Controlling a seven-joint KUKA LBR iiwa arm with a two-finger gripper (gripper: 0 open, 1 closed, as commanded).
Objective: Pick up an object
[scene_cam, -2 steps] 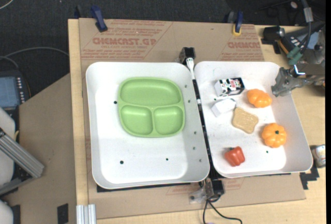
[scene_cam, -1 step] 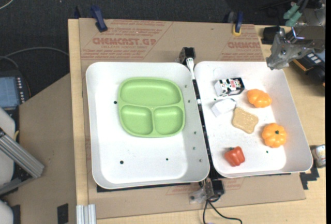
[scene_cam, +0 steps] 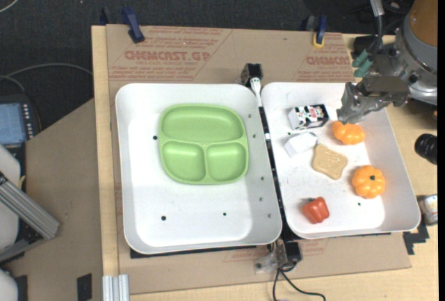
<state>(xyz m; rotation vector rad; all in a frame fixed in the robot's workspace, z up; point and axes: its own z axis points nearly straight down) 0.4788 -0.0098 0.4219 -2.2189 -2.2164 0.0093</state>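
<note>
Grey arm (scene_cam: 417, 49) cut off by the right and top edges. Top of the small orange pumpkin (scene_cam: 348, 133) partly covered by the dark two-finger gripper (scene_cam: 350, 114). Black-and-white patterned small box (scene_cam: 308, 116) too small to make out its print. Dark round object (scene_cam: 426, 147) at the right edge, cropped, unidentifiable.

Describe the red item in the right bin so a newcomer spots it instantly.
Start at the right bin, then go to its near edge, left of centre. The red pepper lies there alone, in front of the toast slice; it's the only red thing, its neighbours being orange or tan.
</note>
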